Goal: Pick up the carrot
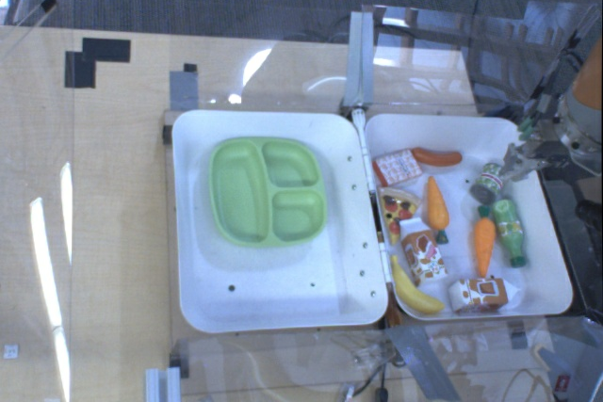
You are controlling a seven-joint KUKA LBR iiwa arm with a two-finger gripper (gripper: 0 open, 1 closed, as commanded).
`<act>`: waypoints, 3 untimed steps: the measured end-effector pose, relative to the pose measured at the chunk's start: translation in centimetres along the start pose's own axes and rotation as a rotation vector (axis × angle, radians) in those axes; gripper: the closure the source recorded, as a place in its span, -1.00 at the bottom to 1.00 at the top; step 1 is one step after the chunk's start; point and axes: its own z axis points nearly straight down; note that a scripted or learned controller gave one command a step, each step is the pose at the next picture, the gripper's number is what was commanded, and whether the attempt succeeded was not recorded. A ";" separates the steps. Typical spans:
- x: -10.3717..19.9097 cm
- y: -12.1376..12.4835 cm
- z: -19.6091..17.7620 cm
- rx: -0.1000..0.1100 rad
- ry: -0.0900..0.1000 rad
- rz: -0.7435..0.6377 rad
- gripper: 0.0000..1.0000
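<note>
1. The left bin holds a smooth, green, three-compartment plate.
2. In the right bin lie two tapered orange carrots: one near the centre, another just beside a green bottle.
3. The arm enters at the right edge; its gripper hangs over a small tin. Whether it is spread or pressed together cannot be told.

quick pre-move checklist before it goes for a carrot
1. Target in view: two carrots lie in the right bin, one carrot near its middle, another carrot beside the green bottle: ok.
2. Single target chosen: cannot tell.
3. Pincer over a carrot: not ok, it sits by the can.
4. Pincer carrying nothing: cannot tell.
5. Room around the carrots: not ok, the bottle crowds one.
</note>
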 end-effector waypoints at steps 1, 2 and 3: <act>0.0 0.0 0.0 0.000 0.000 0.000 -1.00; 0.2 0.3 -0.9 -0.002 0.000 -0.008 1.00; 0.2 0.3 -0.9 -0.002 0.000 -0.008 -1.00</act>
